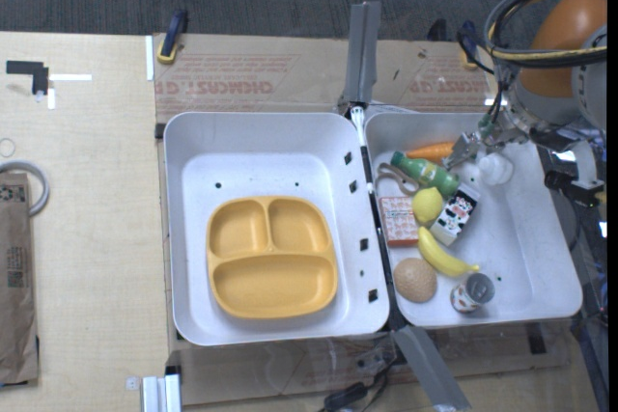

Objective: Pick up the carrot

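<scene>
Orange and slender, the carrot (431, 151) lies near the far wall of the right bin (541, 256), just beside the green bottle (426, 172), with the tool (470, 148) low at its right end, close to touching; whether its fingers are spread or pressed together I cannot tell. Nearer the front of that bin sit a lemon (427, 205), a banana (444, 254), a small black-and-white carton (454, 215), a red packet (397, 216), a tan round thing (415, 278) and a small can (473, 291). A yellow divided plate (272, 256) rests in the left bin (193, 207) on the worktop (77, 207).
</scene>
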You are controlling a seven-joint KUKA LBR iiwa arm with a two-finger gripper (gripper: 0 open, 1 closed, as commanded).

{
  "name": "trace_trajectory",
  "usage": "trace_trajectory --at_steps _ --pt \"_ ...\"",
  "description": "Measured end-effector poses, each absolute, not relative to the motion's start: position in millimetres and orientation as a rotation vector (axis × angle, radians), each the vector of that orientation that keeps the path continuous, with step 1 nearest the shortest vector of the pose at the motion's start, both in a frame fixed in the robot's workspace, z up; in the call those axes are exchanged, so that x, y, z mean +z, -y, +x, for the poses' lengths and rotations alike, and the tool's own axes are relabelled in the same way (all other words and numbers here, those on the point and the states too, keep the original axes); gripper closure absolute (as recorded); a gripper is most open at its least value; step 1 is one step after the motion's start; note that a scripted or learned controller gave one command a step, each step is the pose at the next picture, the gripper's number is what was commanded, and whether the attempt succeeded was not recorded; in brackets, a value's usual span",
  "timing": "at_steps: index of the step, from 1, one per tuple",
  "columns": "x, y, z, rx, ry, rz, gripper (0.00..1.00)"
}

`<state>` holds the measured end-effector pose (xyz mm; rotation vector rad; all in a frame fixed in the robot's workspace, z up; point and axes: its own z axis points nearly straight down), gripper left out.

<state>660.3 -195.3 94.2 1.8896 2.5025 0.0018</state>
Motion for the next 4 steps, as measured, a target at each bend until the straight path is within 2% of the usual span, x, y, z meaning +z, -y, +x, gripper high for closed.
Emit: trace_trajectory --at_steps 1,2,3,4 --pt "185 167 659.9 0.0 -2.581 1.783 0.0" --pt "194 168 660.5 0.0 -2.578 1.782 1.0" --pt "196 171 656.7 -0.002 -2.311 2.124 1.0" --pt "341 162 659.3 -0.003 -2.502 1.898 1.0"
